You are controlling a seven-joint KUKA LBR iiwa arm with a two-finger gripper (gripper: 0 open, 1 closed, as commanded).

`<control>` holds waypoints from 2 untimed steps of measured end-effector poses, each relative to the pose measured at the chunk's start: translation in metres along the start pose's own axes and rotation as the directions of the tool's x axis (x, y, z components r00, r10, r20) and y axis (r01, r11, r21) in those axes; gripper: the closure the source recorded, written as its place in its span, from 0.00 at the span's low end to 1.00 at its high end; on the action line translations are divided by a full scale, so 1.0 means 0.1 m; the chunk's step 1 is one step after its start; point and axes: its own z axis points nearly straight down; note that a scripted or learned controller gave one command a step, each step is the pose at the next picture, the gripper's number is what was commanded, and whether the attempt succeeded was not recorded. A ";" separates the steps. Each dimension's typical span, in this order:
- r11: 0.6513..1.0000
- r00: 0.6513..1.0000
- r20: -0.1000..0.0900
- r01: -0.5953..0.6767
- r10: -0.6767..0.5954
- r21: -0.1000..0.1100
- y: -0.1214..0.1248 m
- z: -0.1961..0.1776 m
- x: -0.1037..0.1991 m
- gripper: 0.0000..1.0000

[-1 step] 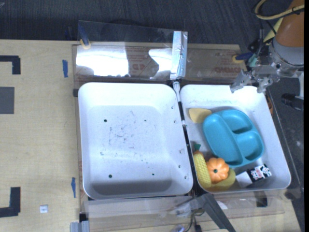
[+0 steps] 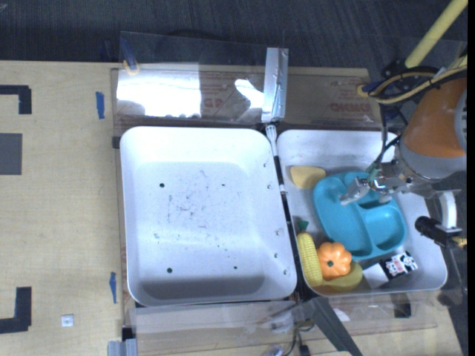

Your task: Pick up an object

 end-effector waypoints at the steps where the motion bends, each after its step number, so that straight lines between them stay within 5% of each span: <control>1: 1.000 1.000 0.006 0.001 -0.001 -0.024 0.61 0.19 -0.25 0.00; 2: 1.000 1.000 -0.014 0.009 -0.010 -0.025 0.66 0.09 -0.14 1.00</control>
